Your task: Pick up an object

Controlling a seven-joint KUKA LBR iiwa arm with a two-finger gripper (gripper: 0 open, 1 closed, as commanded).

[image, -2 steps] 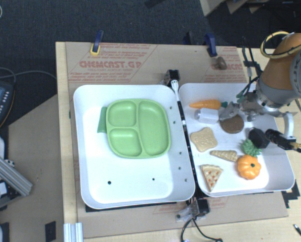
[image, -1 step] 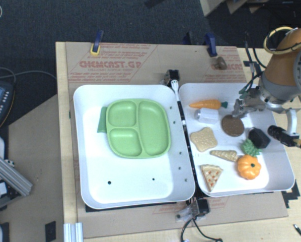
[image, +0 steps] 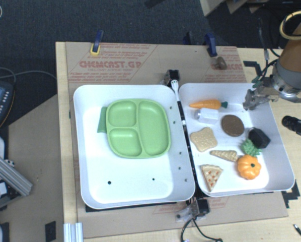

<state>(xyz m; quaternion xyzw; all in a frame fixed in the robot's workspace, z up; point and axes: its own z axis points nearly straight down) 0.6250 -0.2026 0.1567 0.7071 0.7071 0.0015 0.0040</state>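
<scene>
Pizza slice (image: 211,176), orange pumpkin (image: 248,167) nearby; hand (image: 252,99) above, grip state indiscernible.

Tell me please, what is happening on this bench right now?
A grey robot arm reaches in from the right, and its tool hangs over the upper right part of the right bin. That bin holds toy food: a carrot, a brown cookie, a cracker, a pizza slice and a pumpkin. None of them is between the fingers. The left bin holds a green divided plate.
</scene>
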